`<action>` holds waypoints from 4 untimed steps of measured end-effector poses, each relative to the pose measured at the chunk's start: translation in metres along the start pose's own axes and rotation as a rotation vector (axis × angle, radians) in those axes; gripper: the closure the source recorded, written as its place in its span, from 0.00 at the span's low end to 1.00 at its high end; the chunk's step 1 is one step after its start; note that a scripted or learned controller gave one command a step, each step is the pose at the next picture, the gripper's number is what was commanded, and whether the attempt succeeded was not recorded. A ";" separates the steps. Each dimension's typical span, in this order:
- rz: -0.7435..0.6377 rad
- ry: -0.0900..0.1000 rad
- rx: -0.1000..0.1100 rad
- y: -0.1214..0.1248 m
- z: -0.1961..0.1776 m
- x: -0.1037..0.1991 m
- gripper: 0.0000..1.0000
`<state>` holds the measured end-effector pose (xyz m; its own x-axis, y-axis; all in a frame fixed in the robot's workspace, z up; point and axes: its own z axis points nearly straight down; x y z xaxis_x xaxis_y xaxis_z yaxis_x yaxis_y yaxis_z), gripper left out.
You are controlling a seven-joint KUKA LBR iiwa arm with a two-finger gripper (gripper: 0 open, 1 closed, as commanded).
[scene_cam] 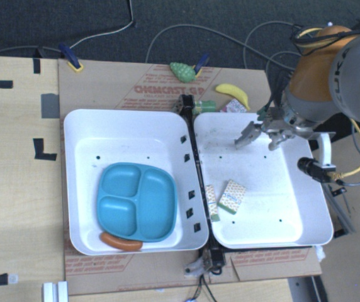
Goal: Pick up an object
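Right now your gripper [257,139] hangs over the upper part of the right bin [306,225], its jaws spread with nothing between them. You can see a small green-patterned box [231,197] lying lower in that bin, well apart from the fingers, beside a similar packet [212,201] at the divider. Your left bin [82,168] holds a blue divided plate [136,201] and a toy hot dog [121,242].

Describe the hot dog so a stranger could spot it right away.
Find the left bin, the one holding the blue tray. The hot dog lies along the tray's near edge. It is the small orange-brown piece there, thin and rounded.
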<state>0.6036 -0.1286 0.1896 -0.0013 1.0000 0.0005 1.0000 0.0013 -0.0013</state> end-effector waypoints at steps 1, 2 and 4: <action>0.000 0.000 -0.002 -0.019 0.104 0.026 0.00; 0.001 -0.002 -0.005 -0.076 0.103 0.029 0.00; 0.002 -0.002 -0.004 -0.096 0.104 0.016 0.00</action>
<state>0.5076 -0.1126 0.0861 0.0010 1.0000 -0.0018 1.0000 -0.0010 0.0025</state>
